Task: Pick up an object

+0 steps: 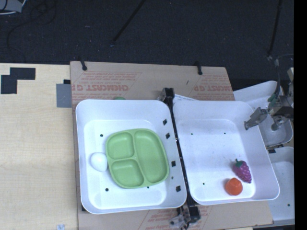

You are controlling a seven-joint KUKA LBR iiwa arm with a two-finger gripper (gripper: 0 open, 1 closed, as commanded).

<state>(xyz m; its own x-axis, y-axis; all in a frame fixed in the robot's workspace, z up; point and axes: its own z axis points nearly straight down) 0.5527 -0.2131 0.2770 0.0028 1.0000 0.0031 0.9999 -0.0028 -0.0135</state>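
The hand [266, 119] hung over the right bin's [211, 128] far right rim, its fingers apparently spread and holding nothing, though the view was dim there. The purple grapes [242, 171] and the orange fruit [234, 186] lay well apart from it, toward the bin's near corner, touching neither finger.

The gripper [266, 118] is dull grey metal, with thin angular fingers [253, 118] and a touch of green at its body.
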